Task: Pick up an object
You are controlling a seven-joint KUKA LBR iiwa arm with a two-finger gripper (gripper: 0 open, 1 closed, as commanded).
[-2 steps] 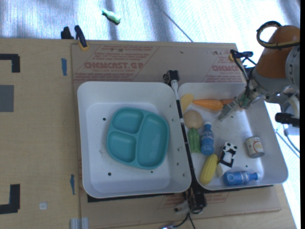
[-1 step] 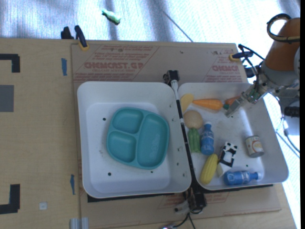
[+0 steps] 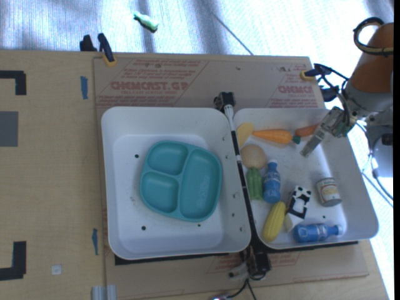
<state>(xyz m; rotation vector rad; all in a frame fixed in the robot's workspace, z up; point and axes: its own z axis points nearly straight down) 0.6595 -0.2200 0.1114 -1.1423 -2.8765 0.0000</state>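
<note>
White plastic makes up the two shallow bins: the left bin (image 3: 119, 186) carries a teal divided tray (image 3: 181, 180) lying flat near its middle, and the right bin (image 3: 359, 199) carries all the small pieces. Above that bin's far right corner hangs the grey arm with its orange band (image 3: 372, 64), and the gripper (image 3: 310, 147) points down and left over the bin's upper part; whether it is apart or together I cannot tell at this size.

Candidates for the pick, from larger down: a toy carrot (image 3: 273, 136) lies lengthwise near the far wall, just beside the gripper and nearest to it. A yellow corn cob (image 3: 274, 221) and a blue bottle (image 3: 317, 232) lie near the front wall. Another blue bottle (image 3: 271, 181) sits against a green piece (image 3: 254, 184), below a tan rounded piece (image 3: 254, 155). A small can (image 3: 327, 191) stands apart toward the right, and a black-and-white block (image 3: 299, 203) rests beside the corn.

The carrot looks light, stiff and smooth, probably moulded plastic, so it may slip; taking it across its thick middle seems safest.
</note>
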